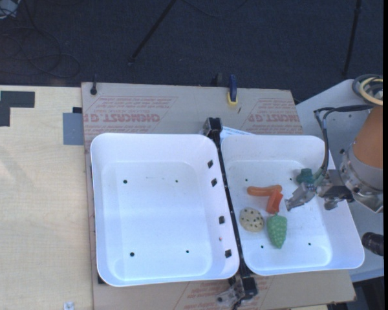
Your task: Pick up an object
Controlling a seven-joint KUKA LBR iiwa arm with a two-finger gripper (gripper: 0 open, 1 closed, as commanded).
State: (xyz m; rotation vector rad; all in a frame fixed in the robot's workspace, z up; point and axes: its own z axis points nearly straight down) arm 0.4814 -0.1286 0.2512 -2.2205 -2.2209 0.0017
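Bright bins, dim surroundings, soft focus

Smooth glossy plastic bins (155, 148)

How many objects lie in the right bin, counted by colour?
Orange: 2, a long piece and a short piece
Green: 1, a bumpy piece
Teal: 1, a small piece by the gripper
Beige with dark spots: 1, a round piece
Total: 5
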